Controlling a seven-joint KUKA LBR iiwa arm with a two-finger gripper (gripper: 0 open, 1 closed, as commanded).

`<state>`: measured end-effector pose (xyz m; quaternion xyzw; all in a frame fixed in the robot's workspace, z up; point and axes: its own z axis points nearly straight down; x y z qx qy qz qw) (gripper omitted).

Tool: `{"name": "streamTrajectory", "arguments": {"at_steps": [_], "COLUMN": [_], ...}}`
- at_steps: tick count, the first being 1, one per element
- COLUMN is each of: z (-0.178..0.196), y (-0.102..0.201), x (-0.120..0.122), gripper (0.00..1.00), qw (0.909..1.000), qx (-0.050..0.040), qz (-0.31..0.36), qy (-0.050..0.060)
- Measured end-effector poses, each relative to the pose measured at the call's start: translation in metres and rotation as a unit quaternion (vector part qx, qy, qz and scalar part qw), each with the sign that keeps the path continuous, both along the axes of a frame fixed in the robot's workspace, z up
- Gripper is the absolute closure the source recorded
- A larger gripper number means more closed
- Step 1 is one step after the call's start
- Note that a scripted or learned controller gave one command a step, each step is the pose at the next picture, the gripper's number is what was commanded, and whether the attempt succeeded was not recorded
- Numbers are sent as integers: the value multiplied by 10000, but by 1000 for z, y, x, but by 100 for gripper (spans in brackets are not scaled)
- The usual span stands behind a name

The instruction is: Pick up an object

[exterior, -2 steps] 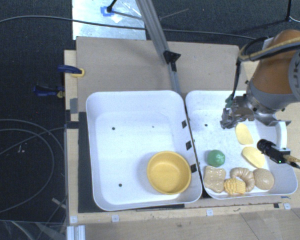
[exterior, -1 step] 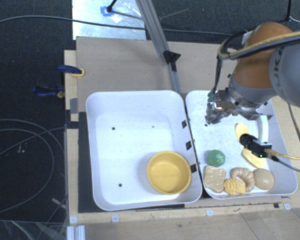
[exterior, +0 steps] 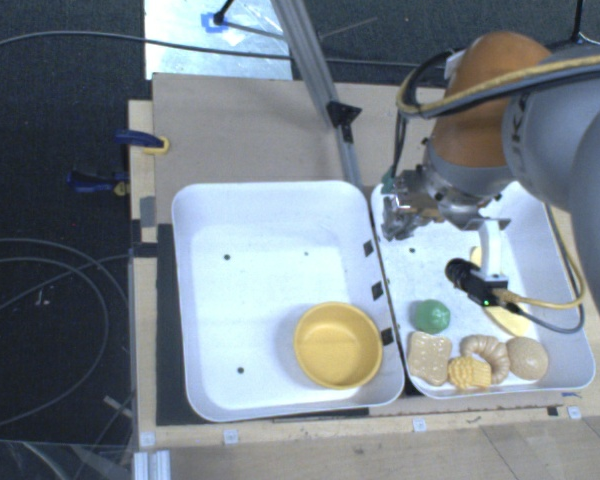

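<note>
The arm reaches in from the right, and its tool [exterior: 398,216] hangs over the far left corner of the right bin [exterior: 570,363], close to the wall it shares with the left bin [exterior: 195,268]. From here I cannot tell whether the tool is apart or together, and nothing shows in it, so I judge the pick not yet made; this looks like the approach.

The likely targets lie crowded along the near edge of the right bin: a green ball [exterior: 432,316], a tan waffle-like toy [exterior: 429,357], a yellow corn piece [exterior: 469,373], a pretzel-shaped toy [exterior: 486,352] and a round beige piece [exterior: 527,358], several touching. A yellow bowl [exterior: 337,344] sits alone in the near right part of the left bin.

The next move calls for coming nearer and descending on one piece. The green ball stands a little apart, with the most room; the others are hemmed in by neighbours and the near wall. The bowl has open floor to its left.
</note>
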<state>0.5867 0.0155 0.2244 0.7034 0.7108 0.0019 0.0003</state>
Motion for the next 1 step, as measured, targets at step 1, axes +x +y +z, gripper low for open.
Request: {"name": "streamTrajectory", "arguments": {"at_steps": [1], "z": [10], "y": [61], "x": [3], "gripper": [100], "qw": [10000], "qx": [5], "qz": [8], "qy": [3]}}
